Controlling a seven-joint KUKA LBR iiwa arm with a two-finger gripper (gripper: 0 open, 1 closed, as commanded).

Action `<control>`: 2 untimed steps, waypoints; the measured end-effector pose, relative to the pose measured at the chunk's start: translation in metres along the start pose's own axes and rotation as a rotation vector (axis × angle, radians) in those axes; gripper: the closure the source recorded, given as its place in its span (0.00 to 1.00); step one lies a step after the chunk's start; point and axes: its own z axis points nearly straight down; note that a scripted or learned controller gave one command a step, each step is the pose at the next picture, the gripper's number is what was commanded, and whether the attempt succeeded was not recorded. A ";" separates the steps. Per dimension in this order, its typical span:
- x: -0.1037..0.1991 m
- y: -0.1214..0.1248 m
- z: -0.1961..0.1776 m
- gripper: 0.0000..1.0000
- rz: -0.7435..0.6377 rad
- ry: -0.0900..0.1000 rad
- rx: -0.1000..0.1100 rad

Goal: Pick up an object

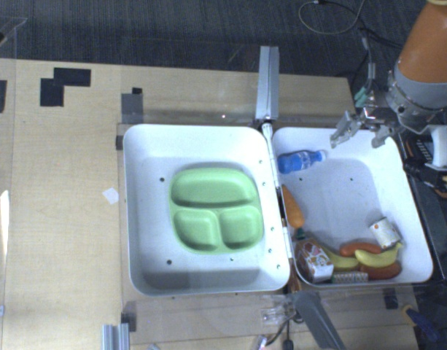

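1. Dark carpet is lying behind a pale wooden tabletop (55, 195) on which two white bins are being carried side by side.
2. The gripper (362, 128) is being held above the far edge of the right bin (416, 217), its fingers spread open, with nothing between them.
3. A blue plastic bottle (300, 160) is lying on its side near the gripper, against the bin's far-left wall; it is judged light, stiff and apt to roll, so it is best taken across its middle.
4. A carrot (292, 208), a banana (380, 255), a small can (384, 232) and a packet (314, 259) are lying along the near side.
5. A green divided tray (216, 208) is being held in the left bin (146, 195).
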 end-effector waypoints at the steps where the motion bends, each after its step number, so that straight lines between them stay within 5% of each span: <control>1: 0.001 0.002 -0.012 1.00 -0.004 0.000 -0.005; 2: -0.012 0.015 -0.111 1.00 -0.142 -0.001 -0.005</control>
